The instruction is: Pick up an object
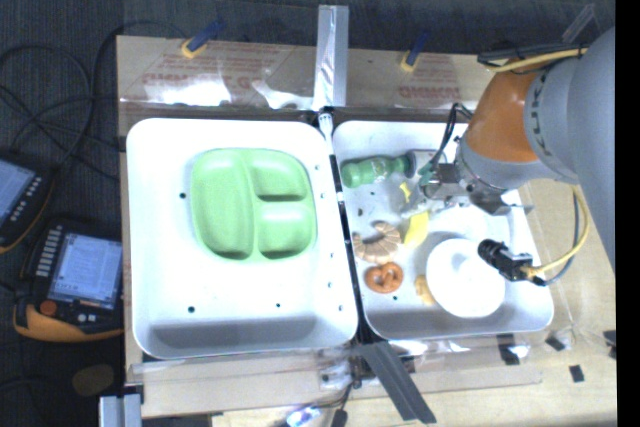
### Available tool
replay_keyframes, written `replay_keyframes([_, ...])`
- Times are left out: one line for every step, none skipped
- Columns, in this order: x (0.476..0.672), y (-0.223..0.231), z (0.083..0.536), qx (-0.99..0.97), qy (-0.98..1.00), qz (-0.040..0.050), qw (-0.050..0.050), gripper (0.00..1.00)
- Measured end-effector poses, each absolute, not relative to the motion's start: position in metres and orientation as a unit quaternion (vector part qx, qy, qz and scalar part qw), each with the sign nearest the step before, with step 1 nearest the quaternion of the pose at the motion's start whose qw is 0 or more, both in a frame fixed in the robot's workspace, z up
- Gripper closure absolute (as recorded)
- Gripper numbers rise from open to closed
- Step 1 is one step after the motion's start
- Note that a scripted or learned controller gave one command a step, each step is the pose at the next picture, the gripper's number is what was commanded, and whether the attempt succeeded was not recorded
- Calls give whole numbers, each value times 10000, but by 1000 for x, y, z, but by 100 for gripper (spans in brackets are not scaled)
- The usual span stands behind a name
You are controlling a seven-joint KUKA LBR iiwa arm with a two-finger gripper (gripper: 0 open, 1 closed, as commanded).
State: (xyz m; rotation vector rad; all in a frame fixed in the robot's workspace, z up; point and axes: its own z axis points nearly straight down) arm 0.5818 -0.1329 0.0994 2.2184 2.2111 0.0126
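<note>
Arm low over right bin (540, 315); gripper (432, 177) near green bottle (375, 170) at far-left corner. Grip state: cannot tell. Nothing lifted yet; grasp and raise left.

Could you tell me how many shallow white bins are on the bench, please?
2. The left bin holds a green divided tray; the right bin holds small items under the arm.
</note>
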Motion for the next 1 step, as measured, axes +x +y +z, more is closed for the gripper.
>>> replay_keyframes([633, -69, 195, 7153, 6988, -13, 4, 100])
